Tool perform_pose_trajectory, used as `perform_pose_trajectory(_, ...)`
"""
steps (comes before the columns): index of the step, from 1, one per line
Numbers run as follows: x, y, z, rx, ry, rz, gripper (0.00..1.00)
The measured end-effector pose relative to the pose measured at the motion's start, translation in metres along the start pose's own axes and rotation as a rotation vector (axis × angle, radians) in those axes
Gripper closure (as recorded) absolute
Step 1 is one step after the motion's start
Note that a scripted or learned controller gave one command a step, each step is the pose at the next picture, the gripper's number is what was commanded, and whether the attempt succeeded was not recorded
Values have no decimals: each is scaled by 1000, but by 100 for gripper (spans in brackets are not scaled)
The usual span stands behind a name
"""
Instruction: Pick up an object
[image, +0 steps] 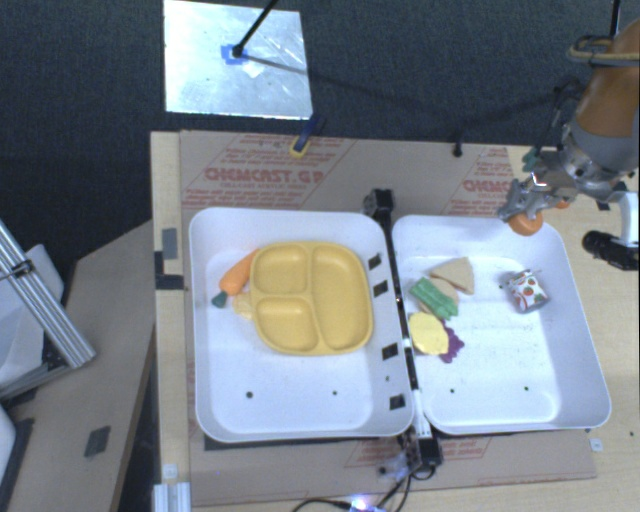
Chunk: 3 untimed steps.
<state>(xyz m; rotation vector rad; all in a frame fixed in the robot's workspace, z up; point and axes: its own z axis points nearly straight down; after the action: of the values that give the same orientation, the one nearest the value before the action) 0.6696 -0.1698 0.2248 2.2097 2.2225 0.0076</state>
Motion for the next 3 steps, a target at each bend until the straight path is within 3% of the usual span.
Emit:
perform_pose_trajectory(1, 59, -9, 2, 7, 3, -3, 100)
perform_pose_trajectory(3, 165, 4, 2, 6, 3, -3, 100)
